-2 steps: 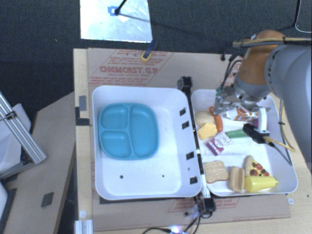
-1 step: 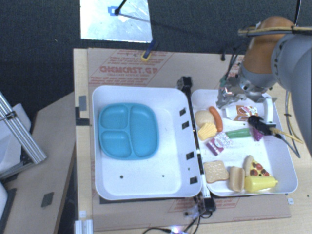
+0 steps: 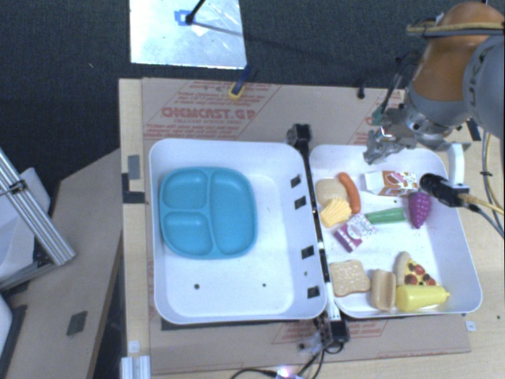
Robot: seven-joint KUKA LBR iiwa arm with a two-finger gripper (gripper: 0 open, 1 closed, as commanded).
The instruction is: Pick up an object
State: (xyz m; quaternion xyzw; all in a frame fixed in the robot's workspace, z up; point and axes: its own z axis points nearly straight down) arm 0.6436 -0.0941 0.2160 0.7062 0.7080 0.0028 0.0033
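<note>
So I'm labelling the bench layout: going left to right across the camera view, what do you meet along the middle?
Blue divided plate → yellow corn piece → orange sausage → green stick → purple grapes.

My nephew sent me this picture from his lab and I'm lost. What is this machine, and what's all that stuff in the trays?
One camera looks down at a slant on a bench with two shallow white bins. The grey and orange robot arm reaches in from the right; its gripper hangs over the right bin, with nothing visibly held. That bin holds toy food: a sausage, a purple grape bunch, a pizza slice, a cracker and more. The left bin holds a blue divided plate.
</note>
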